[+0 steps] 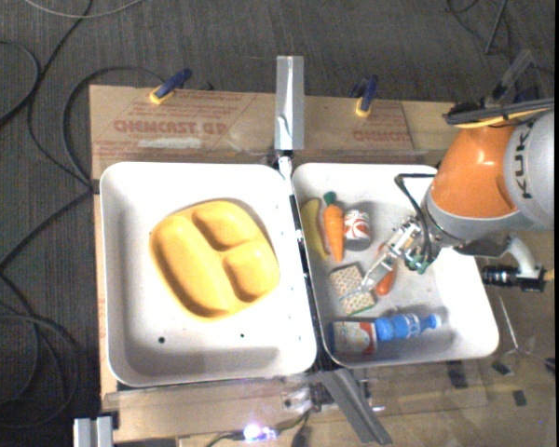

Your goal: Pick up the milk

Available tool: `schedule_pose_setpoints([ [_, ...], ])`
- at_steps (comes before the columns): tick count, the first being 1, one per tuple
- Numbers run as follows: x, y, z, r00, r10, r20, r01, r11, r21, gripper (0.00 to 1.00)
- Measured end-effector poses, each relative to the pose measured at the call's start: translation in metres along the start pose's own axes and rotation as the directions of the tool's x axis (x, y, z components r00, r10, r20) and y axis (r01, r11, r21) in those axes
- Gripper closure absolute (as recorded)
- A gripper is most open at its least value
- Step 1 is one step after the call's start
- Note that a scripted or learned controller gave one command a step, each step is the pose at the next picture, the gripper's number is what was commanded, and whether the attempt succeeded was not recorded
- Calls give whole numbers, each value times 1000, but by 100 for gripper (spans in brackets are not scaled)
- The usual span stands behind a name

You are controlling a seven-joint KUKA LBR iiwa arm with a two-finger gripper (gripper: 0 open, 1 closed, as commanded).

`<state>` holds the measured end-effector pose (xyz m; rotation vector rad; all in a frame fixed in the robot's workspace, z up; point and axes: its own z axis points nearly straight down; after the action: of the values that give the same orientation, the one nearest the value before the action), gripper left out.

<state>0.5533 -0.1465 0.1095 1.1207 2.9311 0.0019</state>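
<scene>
White left bin [121, 277]: set on the left half of the bench, upon a brown cardboard sheet [182, 124] held by two clamps at the far edge.
Yellow plate [214, 257]: three compartments, laid near the middle of the left bin, turned at a slant.
Metal post [290, 101]: seen at the far edge of the bench, in line with the seam between the two bins.
White right bin [466, 338]: placed against the left bin's right edge.
Banana [310, 226]: laid along the left wall of the right bin, far half.
Carrot [333, 231]: laid just beside the banana on its right, green top toward the far edge.
Can [356, 227]: red and white, just right of the carrot.
Milk [350, 287]: taken to be the small speckled carton lying flat near the middle of the right bin, nearer than the carrot; its label is too small to be read.
Red-edged pack [351, 335]: lodged in the near left corner of the right bin.
Bottle [402, 326]: clear with blue label and cap, laid along the near wall, its base touching the pack.
Red piece [384, 281]: small, seen just right of the milk, below the gripper.
Gripper [388, 262]: poised just right of the milk, tilted toward it; whether it is spread or pressed together cannot be told; nothing is seen held.
Arm [475, 189]: orange band noted over the right bin's far right corner.
</scene>
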Motion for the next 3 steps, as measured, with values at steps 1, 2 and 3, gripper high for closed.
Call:
schedule_pose_setpoints([
  [1,39,52,-74,986,-165,-2,165,986,1,0],
  [2,35,6,9,989,-150,13,150,989,-6,0],
  [3,69,35,-74,959,-283,-2,283,959,1,0],
])
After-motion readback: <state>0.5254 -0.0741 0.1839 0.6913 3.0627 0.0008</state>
